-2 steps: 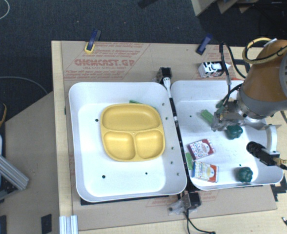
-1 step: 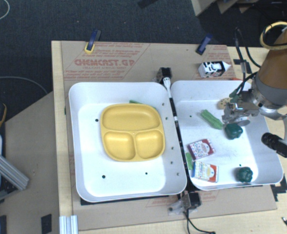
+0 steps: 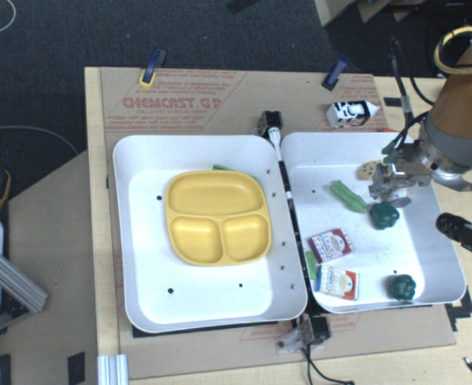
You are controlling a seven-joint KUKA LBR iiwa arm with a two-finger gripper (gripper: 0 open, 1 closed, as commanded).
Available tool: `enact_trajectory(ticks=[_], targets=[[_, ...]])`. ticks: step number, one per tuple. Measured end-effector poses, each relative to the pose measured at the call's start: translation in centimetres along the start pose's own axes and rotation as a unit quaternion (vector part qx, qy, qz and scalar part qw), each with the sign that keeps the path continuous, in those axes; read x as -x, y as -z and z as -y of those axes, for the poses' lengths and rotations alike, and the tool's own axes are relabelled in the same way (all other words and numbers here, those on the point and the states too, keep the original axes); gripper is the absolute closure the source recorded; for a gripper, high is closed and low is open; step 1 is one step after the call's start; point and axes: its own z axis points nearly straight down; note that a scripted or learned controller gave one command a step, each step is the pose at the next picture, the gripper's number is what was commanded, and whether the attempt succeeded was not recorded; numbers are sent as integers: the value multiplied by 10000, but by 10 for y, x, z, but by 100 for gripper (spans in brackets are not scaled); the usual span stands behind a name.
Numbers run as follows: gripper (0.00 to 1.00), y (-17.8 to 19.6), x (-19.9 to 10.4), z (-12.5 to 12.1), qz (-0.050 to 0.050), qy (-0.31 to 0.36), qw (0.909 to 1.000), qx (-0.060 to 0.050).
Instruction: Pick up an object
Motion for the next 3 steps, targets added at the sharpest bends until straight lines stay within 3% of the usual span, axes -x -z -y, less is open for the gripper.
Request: enact_trajectory(ticks=[1, 2, 3], targets=[[100, -10, -49, -3, -20, 22, 10000, -35], [100, -4, -62, -6, -9, 12, 10000, -14], [100, 2, -77, 6, -18, 9, 10000, -37]])
